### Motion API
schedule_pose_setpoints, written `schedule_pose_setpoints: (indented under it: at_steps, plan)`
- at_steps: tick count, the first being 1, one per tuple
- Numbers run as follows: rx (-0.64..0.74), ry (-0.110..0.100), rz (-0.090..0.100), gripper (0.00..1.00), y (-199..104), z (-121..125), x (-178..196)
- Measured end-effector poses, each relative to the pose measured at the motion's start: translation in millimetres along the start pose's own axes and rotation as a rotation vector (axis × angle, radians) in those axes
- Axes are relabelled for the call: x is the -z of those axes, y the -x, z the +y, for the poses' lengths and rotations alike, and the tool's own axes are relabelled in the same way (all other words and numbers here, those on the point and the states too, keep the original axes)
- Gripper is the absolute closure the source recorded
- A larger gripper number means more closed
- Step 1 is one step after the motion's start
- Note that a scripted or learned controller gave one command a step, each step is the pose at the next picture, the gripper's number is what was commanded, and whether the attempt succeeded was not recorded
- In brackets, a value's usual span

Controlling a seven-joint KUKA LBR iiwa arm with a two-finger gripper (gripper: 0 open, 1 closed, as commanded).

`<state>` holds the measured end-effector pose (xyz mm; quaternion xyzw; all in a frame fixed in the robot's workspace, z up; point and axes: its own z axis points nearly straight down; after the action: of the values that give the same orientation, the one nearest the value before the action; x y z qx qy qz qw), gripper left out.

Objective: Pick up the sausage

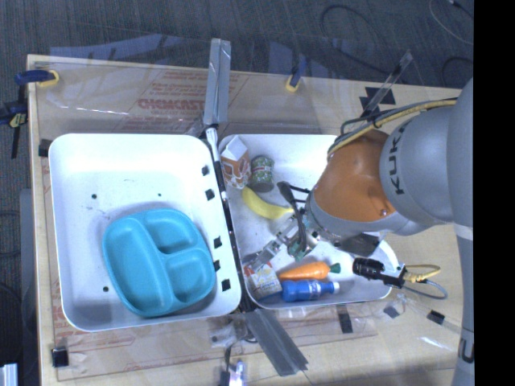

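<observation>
Sausage: not clear to make out; the likeliest candidate is a small dark brownish piece (256,260) on the floor of the right-hand shallow white bin (322,141), near its left wall and towards the front.
Long axis: appears to slant from lower left to upper right, though the piece is too small to be sure.
Direction from gripper: the two-finger gripper (291,242) hangs low in the same bin, and the candidate lies just to its left and slightly nearer the front edge.
Jaw state: cannot be told from this view.
Next move, as a judgement: a short shift left and a wrist turn across that slant.
Close neighbours: a small printed packet (263,279) just in front of the candidate, an orange carrot (306,271), then a blue plastic bottle (308,289) along the front wall.
Further back: a yellow banana (264,203), a small carton (235,170), a round tin (261,170).
Left-hand white bin (80,147): holds a light blue divided tray (158,260).
</observation>
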<state>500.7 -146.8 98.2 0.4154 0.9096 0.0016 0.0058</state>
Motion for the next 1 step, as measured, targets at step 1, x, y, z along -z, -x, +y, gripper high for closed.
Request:
schedule_pose_setpoints:
  at_steps: [1]
  plan:
    - [0.005,0.000,-0.021,0.00,-31.4,3.2,1.2]
